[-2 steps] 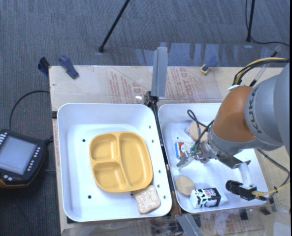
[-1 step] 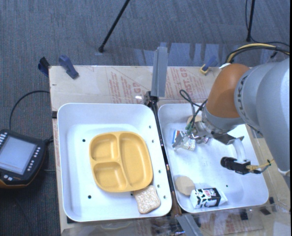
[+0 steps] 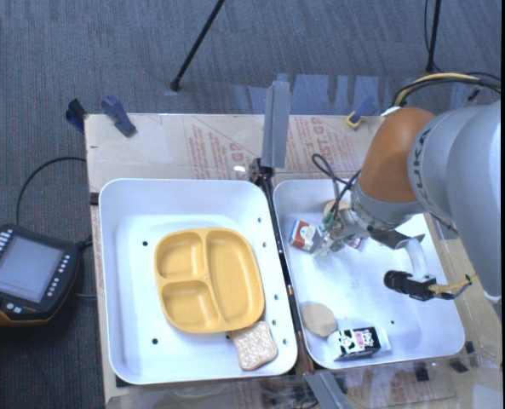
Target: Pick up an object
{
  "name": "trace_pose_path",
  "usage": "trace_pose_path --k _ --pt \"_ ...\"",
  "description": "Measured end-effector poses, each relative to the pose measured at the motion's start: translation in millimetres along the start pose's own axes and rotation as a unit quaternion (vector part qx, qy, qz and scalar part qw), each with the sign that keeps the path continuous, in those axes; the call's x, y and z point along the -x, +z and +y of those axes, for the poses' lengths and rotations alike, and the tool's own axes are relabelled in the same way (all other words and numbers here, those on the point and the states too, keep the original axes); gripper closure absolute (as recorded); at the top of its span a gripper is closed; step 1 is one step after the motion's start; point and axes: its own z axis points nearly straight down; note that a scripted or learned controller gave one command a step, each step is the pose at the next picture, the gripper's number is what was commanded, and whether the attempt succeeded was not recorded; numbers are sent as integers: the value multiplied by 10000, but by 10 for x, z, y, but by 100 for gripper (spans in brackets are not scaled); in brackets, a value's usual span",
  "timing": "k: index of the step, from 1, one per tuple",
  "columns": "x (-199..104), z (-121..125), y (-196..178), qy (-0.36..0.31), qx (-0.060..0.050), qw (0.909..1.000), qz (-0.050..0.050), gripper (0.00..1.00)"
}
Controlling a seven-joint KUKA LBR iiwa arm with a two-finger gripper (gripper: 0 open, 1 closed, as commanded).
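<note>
Grey carpet surrounds the cardboard-topped bench (image 3: 192,147), which bears two white bins. We see the left bin (image 3: 124,228) holding a yellow divided plate (image 3: 208,279), with a slice of toast (image 3: 254,346) touching its near edge. We find the gripper (image 3: 327,244) lowered into the right bin (image 3: 439,331), far left part, beside a small red-and-white carton (image 3: 302,233); whether its claw is apart or together we cannot tell. Near the front lie a round cookie (image 3: 319,319) and a black-and-white carton (image 3: 358,342). A teach pendant (image 3: 22,273) rests on the floor, far left.
</note>
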Motion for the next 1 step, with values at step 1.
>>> trace_pose_path --k 1 --pt "0 -1 2 -1 -2 10000 -1 0"
